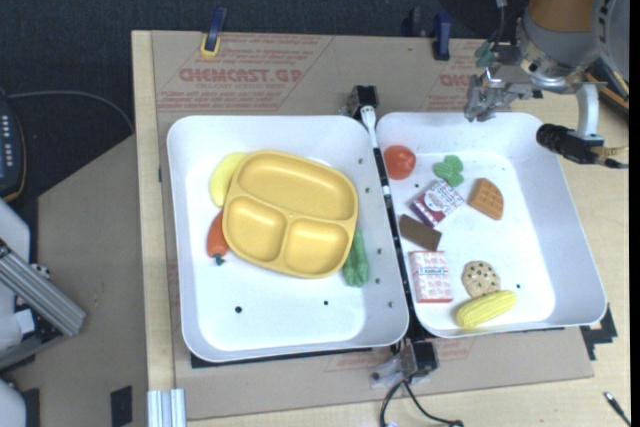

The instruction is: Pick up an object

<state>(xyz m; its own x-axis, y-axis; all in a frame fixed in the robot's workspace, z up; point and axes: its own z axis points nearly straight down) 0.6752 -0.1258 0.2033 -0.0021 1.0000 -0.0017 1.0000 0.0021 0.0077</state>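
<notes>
The end effector (484, 103) hovers over the right bin's (575, 245) far edge; whether it is apart or together cannot be told. That bin holds a tomato (400, 161), broccoli (449, 168), cookie (480, 276) and corn (486, 308). The left bin (190, 245) carries a yellow divided tray (290, 213) covering other toys. Cardboard lines the table (250, 75).

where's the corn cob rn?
Corn cob: right bin, near its front edge, just below the cookie and right of the red-white packet.

A robotics lab: clamped cardboard bench (300, 65), white bins (190, 215), toy food, loose cables.
</notes>
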